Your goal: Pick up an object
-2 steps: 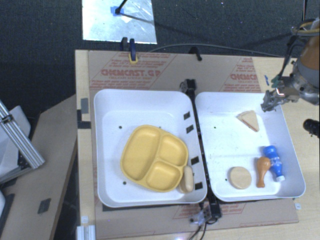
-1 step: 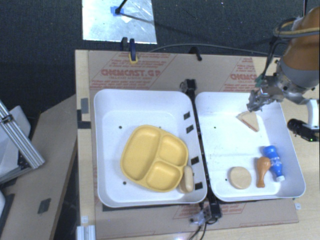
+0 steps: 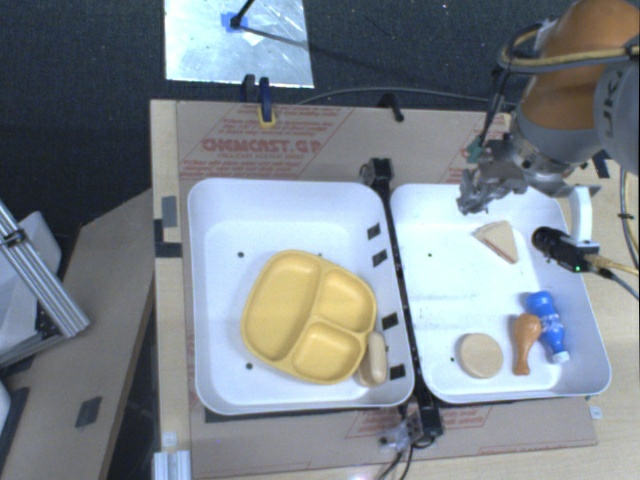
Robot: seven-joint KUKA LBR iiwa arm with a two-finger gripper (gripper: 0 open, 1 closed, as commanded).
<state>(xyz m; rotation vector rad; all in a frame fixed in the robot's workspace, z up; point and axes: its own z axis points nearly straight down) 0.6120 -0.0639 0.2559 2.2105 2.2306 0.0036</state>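
My gripper (image 3: 473, 204) hangs over the far part of the right bin (image 3: 440, 268), just left of a tan wedge of bread (image 3: 498, 240). Nothing shows between its fingers. Near the bin's front lie a round tan biscuit (image 3: 480, 355), a brown drumstick (image 3: 524, 340) and a blue bottle (image 3: 546, 324) with a white cap. The left bin (image 3: 230, 218) holds a yellow divided tray (image 3: 310, 315), and a small beige roll (image 3: 375, 358) lies against the tray's right front edge.
A black divider (image 3: 395, 278) runs between the two bins. The bins rest on a cardboard sheet (image 3: 270, 138). A foil square (image 3: 235, 28) lies on the dark floor behind. A metal frame (image 3: 40, 278) stands at the left edge.
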